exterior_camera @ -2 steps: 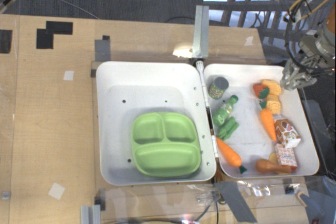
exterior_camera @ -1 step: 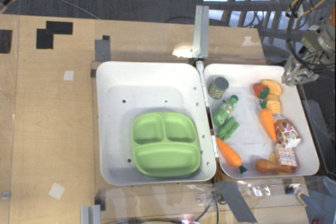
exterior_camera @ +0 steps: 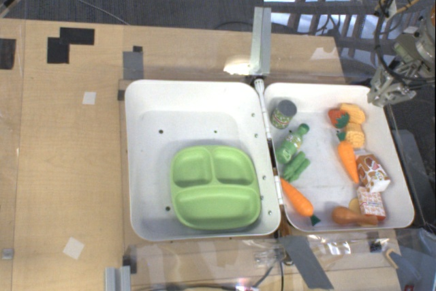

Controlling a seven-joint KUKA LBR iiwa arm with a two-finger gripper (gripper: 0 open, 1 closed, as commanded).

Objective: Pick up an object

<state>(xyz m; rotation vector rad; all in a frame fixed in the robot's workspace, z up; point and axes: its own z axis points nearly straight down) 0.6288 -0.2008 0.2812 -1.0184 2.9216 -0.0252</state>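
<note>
Two white bins sit side by side on the desk. The left bin carries a green tray, three compartments, lying flat toward the near side. The right bin has all the small stuff, so any pick has to come from there.

Contents of the right bin: a can at the far left corner, a green bottle just near of it, a green pod piece touching or almost touching the bottle. A carrot lies against the left wall at the near side. A second carrot lies mid-right. A yellow-and-red cluster sits far right, exact items unclear. A snack packet and a box lie along the right wall, with a brownish item at the near edge.

The end effector hangs over the far right corner of the right bin, at the rim, apart from every object. Cannot tell its state from this angle. Nothing is seen in it.

Judgement: pick not yet begun. The nearest candidates are the cluster pieces, but they are crowded, so a clean grasp looks risky; the mid-right carrot lies freer.
</note>
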